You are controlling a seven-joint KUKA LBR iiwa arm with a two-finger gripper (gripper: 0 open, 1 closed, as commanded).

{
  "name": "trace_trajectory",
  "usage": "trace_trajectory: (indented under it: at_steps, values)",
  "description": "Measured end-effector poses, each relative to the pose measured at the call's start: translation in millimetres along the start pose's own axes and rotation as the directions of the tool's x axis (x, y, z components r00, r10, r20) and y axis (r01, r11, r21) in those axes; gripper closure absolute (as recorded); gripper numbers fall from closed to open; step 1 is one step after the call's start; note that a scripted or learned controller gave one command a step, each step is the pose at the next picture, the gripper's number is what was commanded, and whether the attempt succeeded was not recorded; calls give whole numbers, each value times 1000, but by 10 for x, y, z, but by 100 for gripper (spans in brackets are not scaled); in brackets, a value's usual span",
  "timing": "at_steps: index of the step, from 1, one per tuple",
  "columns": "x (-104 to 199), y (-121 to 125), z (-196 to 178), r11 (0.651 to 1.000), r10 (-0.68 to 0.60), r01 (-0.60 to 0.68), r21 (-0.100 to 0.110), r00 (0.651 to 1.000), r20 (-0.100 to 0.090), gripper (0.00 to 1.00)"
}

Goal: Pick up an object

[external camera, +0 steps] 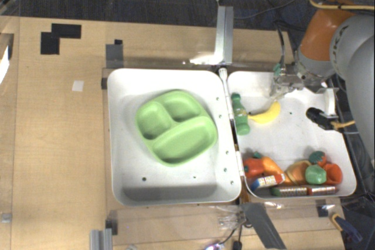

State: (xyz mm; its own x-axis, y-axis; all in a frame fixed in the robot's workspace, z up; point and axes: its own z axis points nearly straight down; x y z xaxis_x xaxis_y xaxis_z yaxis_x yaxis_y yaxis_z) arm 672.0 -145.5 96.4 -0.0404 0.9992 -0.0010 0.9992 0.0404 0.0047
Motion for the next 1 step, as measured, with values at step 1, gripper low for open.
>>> trace_trajectory:
  at_steps: [1]
  values:
    - [0, -1, 1, 1000, 0, 0, 0, 1000, 0, 0]
